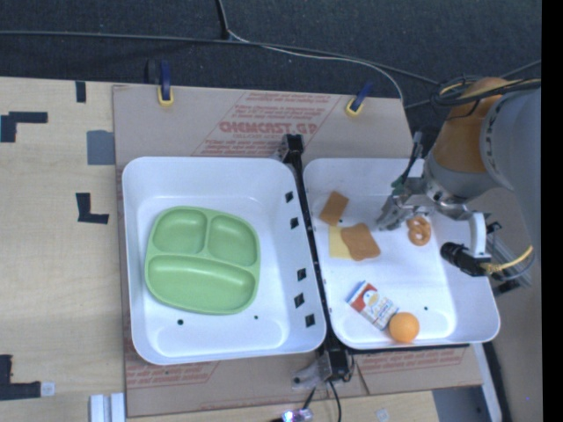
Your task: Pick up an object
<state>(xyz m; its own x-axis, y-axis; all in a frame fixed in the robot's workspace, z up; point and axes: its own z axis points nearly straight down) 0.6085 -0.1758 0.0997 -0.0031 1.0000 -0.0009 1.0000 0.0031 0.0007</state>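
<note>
The right bin (440,275) holds several small items: a brown cracker-like piece (333,207), a toast slice (361,241) lying over a yellow cheese square (339,243), a pretzel (420,230), a small red and white carton (373,304) and an orange ball (404,327). My gripper (395,215) hangs low over the right bin's upper middle, just left of the pretzel and right of the toast slice. Nothing shows between its fingers.
The left bin (141,183) carries a green divided plate (203,259). A black divider (303,236) runs between the bins. The grey arm with its orange band (466,139) comes in from the right. Cables (493,266) trail beside the right bin's edge.
</note>
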